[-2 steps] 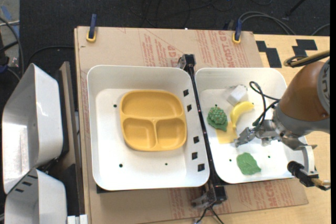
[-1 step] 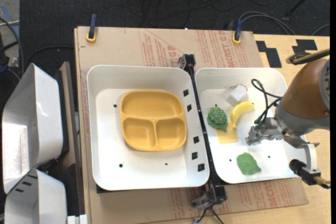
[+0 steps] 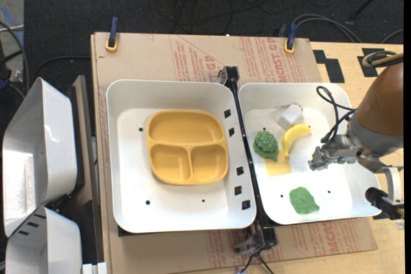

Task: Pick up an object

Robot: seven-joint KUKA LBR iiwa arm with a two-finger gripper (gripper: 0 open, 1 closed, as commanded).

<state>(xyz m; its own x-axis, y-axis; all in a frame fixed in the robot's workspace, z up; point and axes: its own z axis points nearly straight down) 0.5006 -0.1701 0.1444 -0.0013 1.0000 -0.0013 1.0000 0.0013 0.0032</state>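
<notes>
1. Nearest the camera, in the right bin (image 3: 276,212), a flat green leaf-shaped piece (image 3: 303,200) lies on the bin floor near the front rim, on its own and well apart from the other things.
2. Just above it, at the right side of that bin, the claw (image 3: 319,158) hangs low over the bin floor at the end of the grey arm with its orange band (image 3: 385,102). Its dark fingers look bunched close together, but whether they are spread or pressed together I cannot tell. Nothing shows between them.
3. To the left of the claw lies a flat pale yellow square (image 3: 277,167), near the bin's left wall.
4. Touching the far edge of that square sits a knobbly green lump (image 3: 266,143), and just beside it on the right a yellow banana (image 3: 294,136), curved, lying flat.
5. Behind the banana, a small white block (image 3: 289,115) rests tilted, near the bin's far side.
6. In the left bin (image 3: 122,138) a yellow divided plate (image 3: 188,145) with three compartments lies about in the middle.
7. Both bins stand side by side on the cardboard-covered bench (image 3: 192,54), which has two clamps on its far edge.
</notes>
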